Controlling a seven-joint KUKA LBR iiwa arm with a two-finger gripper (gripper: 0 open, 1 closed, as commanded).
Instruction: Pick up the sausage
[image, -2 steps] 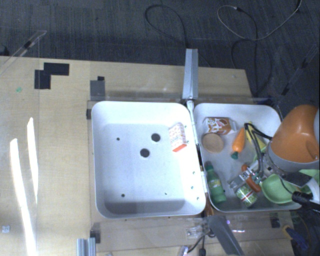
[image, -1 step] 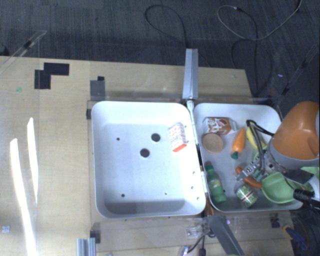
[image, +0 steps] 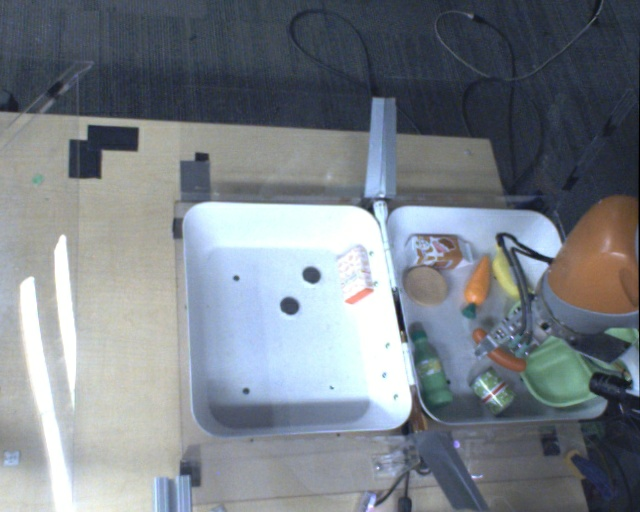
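Observation:
The sausage (image: 503, 356) is a short red-orange piece lying in the right bin (image: 452, 412), near that bin's right side. My gripper (image: 519, 328) hangs right over it, below the arm's orange band (image: 600, 268), and seems to touch or nearly touch the sausage's upper end. The wrist hides part of the sausage and the bin floor beneath it.
Close around the sausage lie a green leafy item (image: 556, 372), a small can (image: 493, 391), a green bottle (image: 432, 365), a carrot (image: 478, 281) and a banana (image: 507, 276). A tan disc (image: 427, 287) and brown packet (image: 438, 250) sit further back. The left bin (image: 230, 400) holds a red-white box (image: 354, 275).

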